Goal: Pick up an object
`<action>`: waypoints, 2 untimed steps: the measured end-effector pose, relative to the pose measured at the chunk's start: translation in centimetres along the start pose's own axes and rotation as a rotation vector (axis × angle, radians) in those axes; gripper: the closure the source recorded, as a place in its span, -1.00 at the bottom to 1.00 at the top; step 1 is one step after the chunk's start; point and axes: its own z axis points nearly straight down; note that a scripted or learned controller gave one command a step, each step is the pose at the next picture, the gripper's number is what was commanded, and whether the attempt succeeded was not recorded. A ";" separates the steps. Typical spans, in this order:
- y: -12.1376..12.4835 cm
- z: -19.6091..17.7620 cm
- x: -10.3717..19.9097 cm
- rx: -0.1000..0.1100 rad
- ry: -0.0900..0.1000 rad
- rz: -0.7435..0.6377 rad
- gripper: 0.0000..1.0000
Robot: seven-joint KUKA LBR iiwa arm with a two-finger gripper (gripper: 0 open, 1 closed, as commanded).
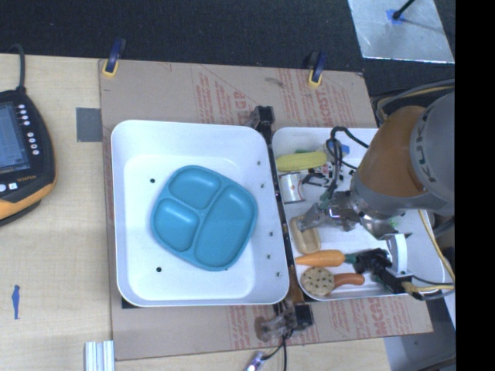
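Left bin [124, 207] w/ blue divided plate [204, 217]; right bin [433, 265] w/ corn [302, 161], carrot [319, 259], cookie [317, 282]; gripper [319, 216] state unclear.

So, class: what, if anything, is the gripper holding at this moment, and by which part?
It cannot be told. The gripper is down in the right bin, just above a pale bread-like piece and near the carrot, but the arm hides whether anything is gripped.

Two bins sit side by side on the table [62, 230]. The left bin [124, 207] holds a divided plate [204, 216]. The right bin [305, 139], under the arm [402, 161], holds corn [302, 161] at its top, a carrot [319, 259] lower, and perhaps a cookie [317, 283] lowest.
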 end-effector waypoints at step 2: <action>0.1 -1.2 0.0 0.001 0.003 -0.003 -1.00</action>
